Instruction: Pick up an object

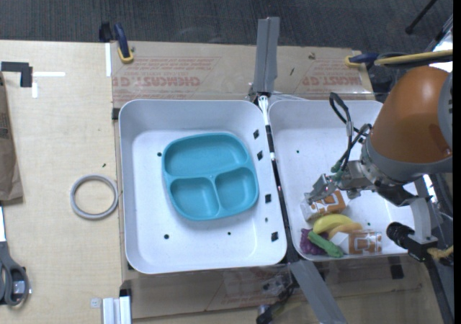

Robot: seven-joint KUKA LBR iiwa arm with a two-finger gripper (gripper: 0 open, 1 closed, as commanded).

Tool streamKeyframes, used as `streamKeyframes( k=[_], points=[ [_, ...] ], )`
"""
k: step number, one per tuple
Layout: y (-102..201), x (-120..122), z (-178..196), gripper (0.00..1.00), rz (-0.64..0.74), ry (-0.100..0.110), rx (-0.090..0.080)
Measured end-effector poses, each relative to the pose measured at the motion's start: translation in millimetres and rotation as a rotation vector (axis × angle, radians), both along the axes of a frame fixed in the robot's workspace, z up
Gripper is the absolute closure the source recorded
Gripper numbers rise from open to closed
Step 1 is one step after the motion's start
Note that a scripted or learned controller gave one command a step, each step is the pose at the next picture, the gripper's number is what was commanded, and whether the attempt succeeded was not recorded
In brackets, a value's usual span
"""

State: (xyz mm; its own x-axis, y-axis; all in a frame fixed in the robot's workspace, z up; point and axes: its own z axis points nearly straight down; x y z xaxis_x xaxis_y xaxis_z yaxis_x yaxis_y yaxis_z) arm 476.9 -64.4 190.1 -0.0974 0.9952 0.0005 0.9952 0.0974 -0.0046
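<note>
where bin wall [282, 193] nears, end effector [323, 189] hovers

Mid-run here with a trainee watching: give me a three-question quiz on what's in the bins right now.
1. True or false: the blue divided plate lies in the right bin.
2. Which item lies nearest the pincer? A) banana B) orange-and-white packet C) tape roll
3. Fill in: the tape roll rests on the ___, outside both bins.

Key: 1 false, it is in the left bin; 2 B; 3 bench.
</note>
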Motion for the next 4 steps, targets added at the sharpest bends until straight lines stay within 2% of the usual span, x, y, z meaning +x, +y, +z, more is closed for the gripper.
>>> streamKeyframes(
  k=[1,2,3,4],
  points=[
    [15.4,0.9,0.7,0.00,-0.094,-0.003,-0.001],
    [-36.2,56.1,4.2,0.00,-0.095,-0.002,-0.001],
    [-78.9,77.2,21.2,0.00,0.093,-0.005,-0.002],
    [-32.6,12.2,-36.0,0.00,0.074,-0.001,0.001]
  ],
)
